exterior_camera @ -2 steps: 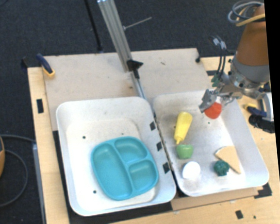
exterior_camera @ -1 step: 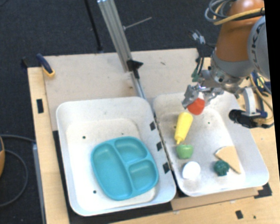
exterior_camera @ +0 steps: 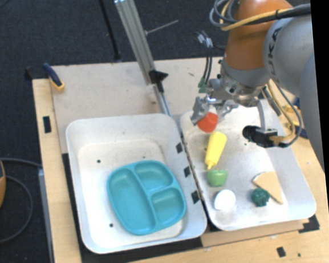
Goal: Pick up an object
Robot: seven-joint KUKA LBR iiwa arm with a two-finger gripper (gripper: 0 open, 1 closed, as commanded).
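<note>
The hand (exterior_camera: 206,114) hangs over the right bin (exterior_camera: 290,163) — pinching a red thing (exterior_camera: 209,122), just above the yellow bottle (exterior_camera: 215,148).

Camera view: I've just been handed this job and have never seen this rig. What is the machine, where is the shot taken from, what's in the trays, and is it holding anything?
This is one fixed camera above the bench, looking down at a slant. The grey and orange machine at the right is a robot arm; its gripper hangs over the far end of the right bin. A small red object sits right at the gripper, but I cannot tell whether it is gripped. Also in that bin: a yellow bottle, a green object, a white ball, a tan wedge and a dark green piece. The left bin holds a blue divided plate.
</note>
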